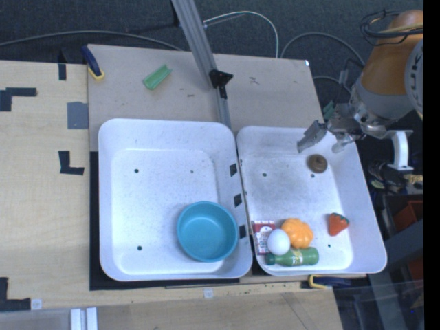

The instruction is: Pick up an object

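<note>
Over the far right corner of the right bin (357,184), the gripper (323,137) hangs with its two fingers apart and nothing between them, and the small brown round object (317,162) lies just beside it on the near side, almost under the fingertips, so a short drop toward the near edge looks like the likeliest move. Well apart from that, along the bin's near wall, sit a red strawberry toy (337,223), an orange fruit (298,232), a white egg (278,242), a green bottle (294,257) and a small red carton (263,236), none blocking the way; a blue bowl (207,230) rests in the left bin (117,184).
</note>
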`<act>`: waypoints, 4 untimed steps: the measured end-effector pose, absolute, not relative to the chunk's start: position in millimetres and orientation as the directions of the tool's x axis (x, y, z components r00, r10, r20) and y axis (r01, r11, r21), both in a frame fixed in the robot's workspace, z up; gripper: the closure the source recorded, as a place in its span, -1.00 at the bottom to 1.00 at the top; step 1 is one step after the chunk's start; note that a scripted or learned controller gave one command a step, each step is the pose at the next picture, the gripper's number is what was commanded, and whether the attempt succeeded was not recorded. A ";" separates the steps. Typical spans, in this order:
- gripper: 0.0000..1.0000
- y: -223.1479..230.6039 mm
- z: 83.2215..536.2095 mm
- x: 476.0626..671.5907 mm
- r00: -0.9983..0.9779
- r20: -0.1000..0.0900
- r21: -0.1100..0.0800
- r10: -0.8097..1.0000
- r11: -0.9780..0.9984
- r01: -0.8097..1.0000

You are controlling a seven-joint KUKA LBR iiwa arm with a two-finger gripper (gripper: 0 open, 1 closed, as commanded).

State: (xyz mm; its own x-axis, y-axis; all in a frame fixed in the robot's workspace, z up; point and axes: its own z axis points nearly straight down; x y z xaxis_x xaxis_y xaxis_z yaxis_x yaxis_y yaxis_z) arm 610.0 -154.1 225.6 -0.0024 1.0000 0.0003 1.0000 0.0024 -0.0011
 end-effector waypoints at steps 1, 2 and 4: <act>-1.00 -154.1 225.6 610.0 -0.002 0.000 -0.001 1.000 0.002 1.000; -1.00 -147.9 179.9 612.2 -0.002 0.000 -0.005 1.000 0.002 1.000; -1.00 -152.0 86.0 612.8 -0.002 -0.002 -0.002 1.000 0.002 1.000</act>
